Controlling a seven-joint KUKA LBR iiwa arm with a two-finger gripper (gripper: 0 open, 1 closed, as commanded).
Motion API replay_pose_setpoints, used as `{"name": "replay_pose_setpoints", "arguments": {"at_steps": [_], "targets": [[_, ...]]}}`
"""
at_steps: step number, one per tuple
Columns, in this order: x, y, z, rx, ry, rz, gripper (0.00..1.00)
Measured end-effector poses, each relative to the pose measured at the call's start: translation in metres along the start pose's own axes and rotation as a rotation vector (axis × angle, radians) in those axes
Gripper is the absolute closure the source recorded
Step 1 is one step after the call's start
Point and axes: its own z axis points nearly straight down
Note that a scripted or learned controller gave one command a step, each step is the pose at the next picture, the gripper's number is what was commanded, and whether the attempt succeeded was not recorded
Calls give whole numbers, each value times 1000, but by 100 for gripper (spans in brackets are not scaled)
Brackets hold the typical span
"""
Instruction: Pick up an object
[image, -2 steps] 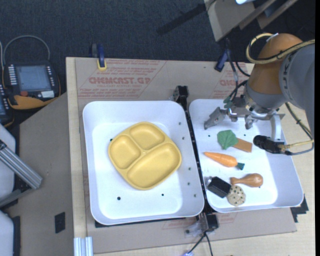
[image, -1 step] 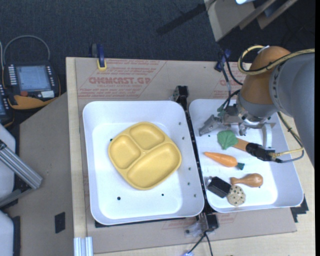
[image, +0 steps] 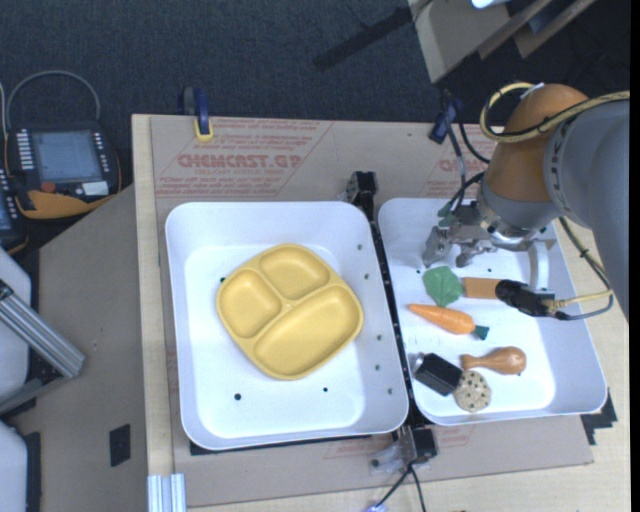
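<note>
Tool (image: 452, 243) low over right bin (image: 578, 392), near its upper left corner; grip state cannot be told. Just below it green leafy piece (image: 443, 285), then carrot (image: 442, 318), black block (image: 437, 373), speckled round piece (image: 472, 391), orange drumstick (image: 496, 360). Left bin (image: 190, 310) holds yellow divided plate (image: 289, 310).
</note>
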Motion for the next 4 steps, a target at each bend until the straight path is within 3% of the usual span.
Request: {"name": "replay_pose_setpoints", "arguments": {"at_steps": [2, 3, 4], "targets": [[9, 6, -123, -6, -2, -2, 100], [9, 6, -122, -2, -1, -1, 100], [60, -21, -131, 3, 2, -5, 100]]}}
